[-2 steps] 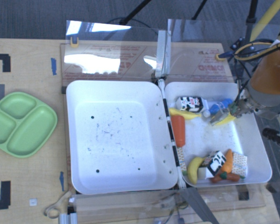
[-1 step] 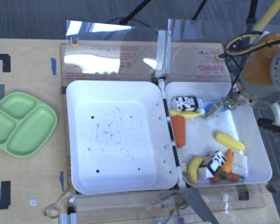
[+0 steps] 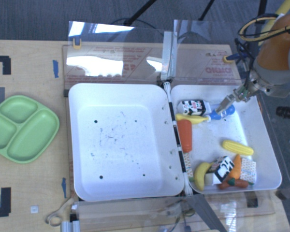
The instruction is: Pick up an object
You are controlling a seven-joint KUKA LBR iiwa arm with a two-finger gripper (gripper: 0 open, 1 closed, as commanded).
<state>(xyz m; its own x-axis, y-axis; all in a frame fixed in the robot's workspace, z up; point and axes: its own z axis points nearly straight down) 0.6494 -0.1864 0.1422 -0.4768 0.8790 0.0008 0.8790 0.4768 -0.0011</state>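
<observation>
Nearest me in the right bin [image 3: 268,170] I see a banana [image 3: 201,175], then an orange carrot [image 3: 185,135]. Farther back my claw [image 3: 225,106] hangs above a blue piece [image 3: 217,115]; its grip I cannot tell.

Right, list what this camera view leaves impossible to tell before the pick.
- Gripper: its tips are small and blurred against the right bin, so grip and contact with the blue object can't be judged.
- Pile in the bin's near corner: items overlap, so their full shapes are hidden.
- Black-and-white carton: print too small to read.
- Arm: cut off by the right edge.
</observation>
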